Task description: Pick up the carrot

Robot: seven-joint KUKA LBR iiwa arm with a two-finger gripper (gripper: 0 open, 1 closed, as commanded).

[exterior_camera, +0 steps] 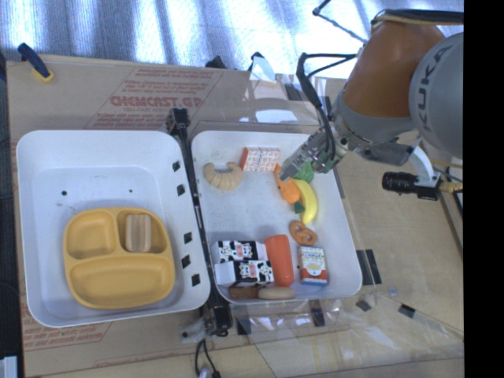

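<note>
Gripper: the gripper [303, 166] was seen low over the upper right part of the right bin, at the end of the grey arm with its orange band; whether it was open or closed could not be told from this view, and nothing could be made out as held.
Left bin: the left bin [47, 152] was seen to hold a yellow divided plate [118, 268], with a small tan block [138, 232] lying in the plate's upper right compartment.
Right bin: the right bin [340, 235] was seen crowded with toy food.
Upper row: a croissant [224, 176] was seen near the bin's top left, with an orange-and-white carton [260, 159] just beside it to the right.
Carrot: the carrot [289, 190], small and orange, was seen directly beneath the gripper, touching the banana [309, 203] on its right.
Lower row: a black-and-white patterned box [245, 261] was seen at the bottom left of the bin, then a red-orange cylinder [279, 260], a pretzel-like piece [302, 232] and a small juice box [313, 264].
Step in hand: the approach or grasp at the carrot was judged to be under way, the lift not yet done.
Next move: a firm closing on the carrot alone was judged to be called for, followed by a straight lift.
Risk: the banana, being in contact, was judged likely to be nudged or caught along with the carrot.
</note>
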